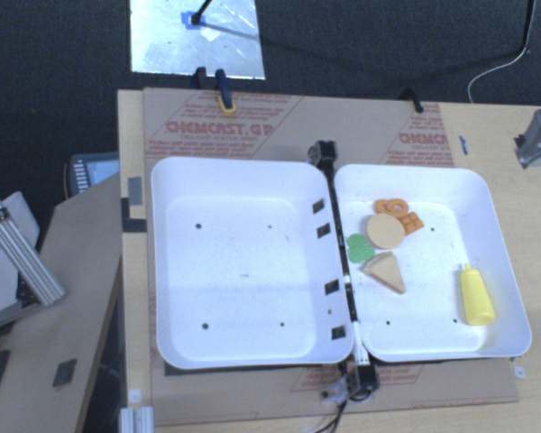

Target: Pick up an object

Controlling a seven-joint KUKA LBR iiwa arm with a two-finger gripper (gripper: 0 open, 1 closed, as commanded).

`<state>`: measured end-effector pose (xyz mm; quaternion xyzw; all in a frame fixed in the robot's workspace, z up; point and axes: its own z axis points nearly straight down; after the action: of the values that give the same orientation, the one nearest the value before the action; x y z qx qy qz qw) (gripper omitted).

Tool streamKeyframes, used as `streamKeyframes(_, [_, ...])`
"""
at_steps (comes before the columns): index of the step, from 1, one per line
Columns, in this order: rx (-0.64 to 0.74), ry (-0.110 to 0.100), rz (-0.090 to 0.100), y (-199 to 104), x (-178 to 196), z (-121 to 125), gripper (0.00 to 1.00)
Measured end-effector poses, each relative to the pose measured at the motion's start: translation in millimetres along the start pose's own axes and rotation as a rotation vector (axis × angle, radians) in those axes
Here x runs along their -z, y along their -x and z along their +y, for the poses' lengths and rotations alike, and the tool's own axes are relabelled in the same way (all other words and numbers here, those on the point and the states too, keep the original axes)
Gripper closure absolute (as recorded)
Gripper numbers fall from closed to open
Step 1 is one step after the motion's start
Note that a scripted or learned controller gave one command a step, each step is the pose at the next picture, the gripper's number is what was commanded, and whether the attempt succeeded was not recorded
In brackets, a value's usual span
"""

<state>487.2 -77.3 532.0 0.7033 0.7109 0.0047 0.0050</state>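
The right bin (433, 327) holds several small things. An orange pretzel-shaped piece (394, 207) lies at the back, touching a round beige disc (386, 232) and a small orange block (414, 222). A green round piece (359, 247) sits by the bin's left wall, with a tan wedge (387, 271) just in front of it. A yellow bottle (475, 297) lies apart near the right wall. A grey part of my gripper (537, 139) shows at the right edge, beyond the right bin's far corner and well away from all the objects.
The left bin (243, 260) adjoins the right bin, with black clips (329, 260) along the shared wall. Both rest on a printed board (279, 120). A shiny metal sheet (197, 25) lies behind the bench; an aluminium rail (20, 253) stands at left.
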Motion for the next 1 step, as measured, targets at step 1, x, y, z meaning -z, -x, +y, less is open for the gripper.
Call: streamKeyframes(1, [0.001,-0.013,0.002,-83.2,-39.7,0.3,1.00])
